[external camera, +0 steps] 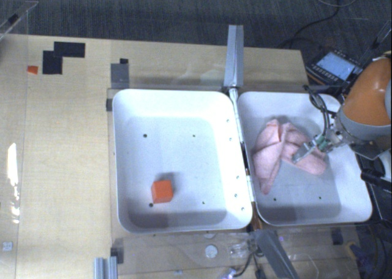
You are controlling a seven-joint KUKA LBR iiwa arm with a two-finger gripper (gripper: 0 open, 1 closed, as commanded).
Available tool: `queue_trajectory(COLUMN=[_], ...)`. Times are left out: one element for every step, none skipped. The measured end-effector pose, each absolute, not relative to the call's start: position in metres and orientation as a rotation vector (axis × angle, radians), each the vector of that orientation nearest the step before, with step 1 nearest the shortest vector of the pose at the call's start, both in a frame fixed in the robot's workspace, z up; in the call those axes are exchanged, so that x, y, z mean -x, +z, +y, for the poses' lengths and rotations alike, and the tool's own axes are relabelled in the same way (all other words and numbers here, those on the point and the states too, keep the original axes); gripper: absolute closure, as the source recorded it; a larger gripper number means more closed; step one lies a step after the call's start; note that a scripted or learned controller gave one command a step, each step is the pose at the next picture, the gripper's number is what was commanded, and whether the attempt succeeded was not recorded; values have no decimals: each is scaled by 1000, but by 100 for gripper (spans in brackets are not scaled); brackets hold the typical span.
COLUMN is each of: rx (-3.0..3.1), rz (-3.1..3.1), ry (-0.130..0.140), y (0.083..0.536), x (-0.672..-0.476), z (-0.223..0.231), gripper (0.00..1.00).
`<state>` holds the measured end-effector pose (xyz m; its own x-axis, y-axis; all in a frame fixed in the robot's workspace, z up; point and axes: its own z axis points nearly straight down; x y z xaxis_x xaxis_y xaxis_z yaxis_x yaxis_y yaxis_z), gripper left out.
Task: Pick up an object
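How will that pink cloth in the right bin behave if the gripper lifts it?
The pink cloth lies crumpled in folds, so it is probably floppy and would drape and unfold when lifted. It looks thin, so likely light. The gripper sits at its right side; a pinch there may catch only one layer.

Arm (367, 103) reaching from right, wrist lowered

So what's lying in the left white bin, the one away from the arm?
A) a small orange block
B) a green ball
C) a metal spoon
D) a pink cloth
A: a small orange block sits toward the near left part of the left bin, while the pink cloth lies in the right bin under the gripper.
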<state>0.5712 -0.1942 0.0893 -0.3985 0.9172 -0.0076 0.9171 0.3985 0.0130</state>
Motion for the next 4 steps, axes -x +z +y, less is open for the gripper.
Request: queue_trajectory(rx=[-1205, -1173, -868, -871], rz=[2884, 2900, 3005, 2995], ry=[6, 7, 4, 10], y=[90, 89, 89, 100], x=[-566, -621, -633, -637], z=[-191, -181, -135, -134], gripper=[0, 0, 0, 100])
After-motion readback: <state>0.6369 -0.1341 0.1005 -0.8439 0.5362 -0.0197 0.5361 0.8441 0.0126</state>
